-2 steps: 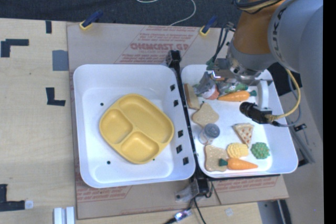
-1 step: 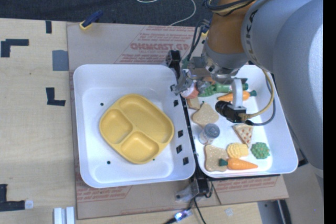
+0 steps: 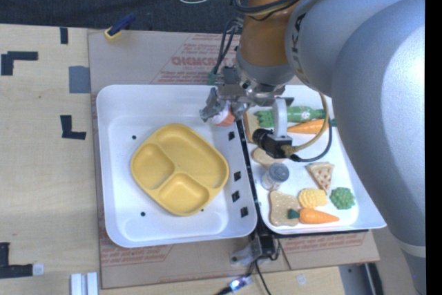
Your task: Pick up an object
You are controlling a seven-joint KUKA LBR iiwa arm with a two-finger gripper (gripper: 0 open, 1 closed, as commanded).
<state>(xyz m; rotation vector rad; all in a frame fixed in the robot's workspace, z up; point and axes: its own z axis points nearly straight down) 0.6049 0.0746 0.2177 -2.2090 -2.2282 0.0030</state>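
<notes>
Orange-white item (image 3: 223, 118) between gripper (image 3: 222, 110) fingers, above left bin (image 3: 110, 148) back edge; yellow tray (image 3: 179, 168) below; toy food in right bin (image 3: 366, 217).

Arm (image 3: 366, 72) was smooth grey w/ rounded orange band (image 3: 271, 17) above wrist; black cables looped over band & down past a small metallic gripper (image 3: 222, 107).

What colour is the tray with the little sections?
Yellow; the tray shows in the camera view, lying in the left bin.
</notes>
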